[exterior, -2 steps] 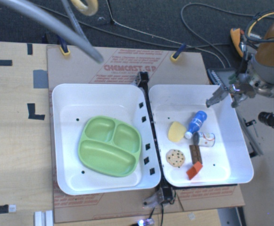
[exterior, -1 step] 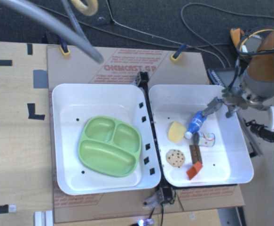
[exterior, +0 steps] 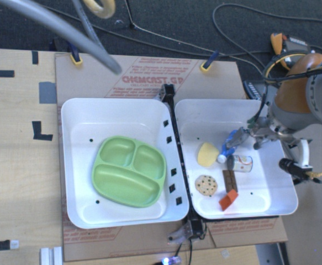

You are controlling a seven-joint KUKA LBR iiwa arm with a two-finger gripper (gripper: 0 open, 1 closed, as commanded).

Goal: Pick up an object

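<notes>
Resting on cardboard sheet (exterior: 149, 73): two white bins (exterior: 72, 126); jaws' state unclear.

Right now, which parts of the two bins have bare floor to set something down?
Left bin: bare floor along its far edge, beyond the green divided plate. Right bin: bare strip near the divider, above the yellow piece. Crowded around the cookie, spatula and tool.

We look down on a pale wooden bench (exterior: 17, 164) marked with dark tape shapes at the left of the frame. A brown cardboard sheet (exterior: 149, 76) with red printing lies over it, held by two yellow-tipped clamps (exterior: 207, 65) along its upper edge. Across the top of the frame runs dark grey carpet (exterior: 205, 4), crossed by black cables (exterior: 243, 15).
</notes>
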